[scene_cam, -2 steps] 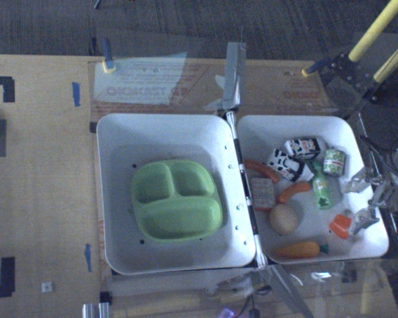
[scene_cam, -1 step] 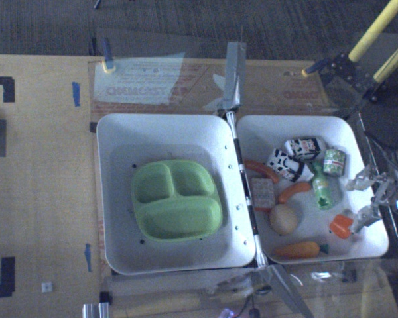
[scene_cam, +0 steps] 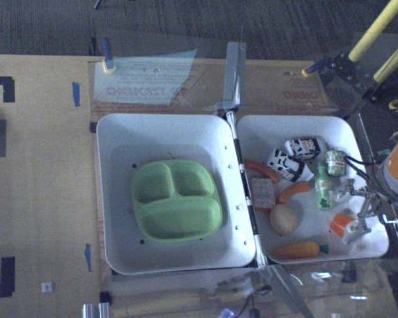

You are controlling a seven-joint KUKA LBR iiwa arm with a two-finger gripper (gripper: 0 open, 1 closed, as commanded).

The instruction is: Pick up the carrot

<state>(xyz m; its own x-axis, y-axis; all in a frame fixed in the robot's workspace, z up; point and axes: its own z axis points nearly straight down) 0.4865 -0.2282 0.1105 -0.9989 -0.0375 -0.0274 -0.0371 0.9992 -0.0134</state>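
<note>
**Carrot not yet picked up**

From the overhead camera we see the carrot (scene_cam: 296, 249) lying loose at the right bin's (scene_cam: 312, 126) six o'clock, just below the egg (scene_cam: 284, 218). Our gripper (scene_cam: 366, 211) hovers near the bin's four o'clock rim, apart from the carrot, so the whole pick remains. Wire-like parts and glare clutter it; we cannot tell how its jaws stand.

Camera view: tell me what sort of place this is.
Probably a robotics lab bench set up for pick-and-place trials. Two white bins sit side by side on a taped wooden bench: the left bin holds a green divided tray, the right bin toy food, including a carrot.
</note>
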